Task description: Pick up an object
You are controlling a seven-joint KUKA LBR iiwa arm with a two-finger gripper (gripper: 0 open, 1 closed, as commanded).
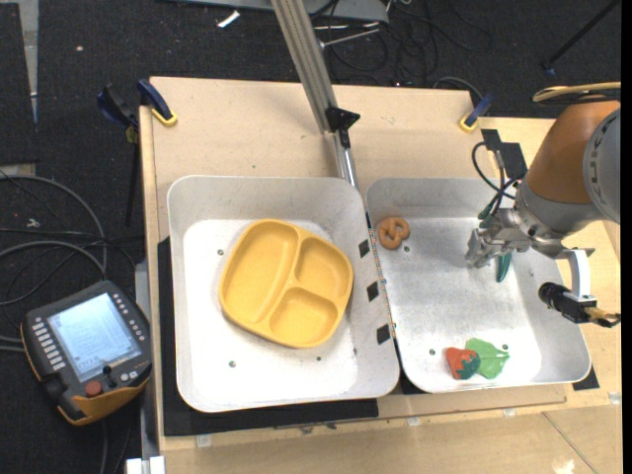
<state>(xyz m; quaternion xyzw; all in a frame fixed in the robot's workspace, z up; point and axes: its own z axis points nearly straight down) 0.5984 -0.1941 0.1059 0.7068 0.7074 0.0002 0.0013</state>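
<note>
no legible text, handheld pendant (87, 349) screen lit, its writing too small to read

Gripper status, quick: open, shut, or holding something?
Gripper: cannot tell open or shut from this view; it sits over the right bin, with nothing visibly held.

Teach pendant (87, 349) w/ lit screen on dark floor left of tabletop (247, 126); yellow-tipped clamps (158, 105) at tabletop's far corners; cables (415, 28) on floor behind.

Wooden bench (247, 117); dark floor (69, 166); loose cables (395, 38)
</note>
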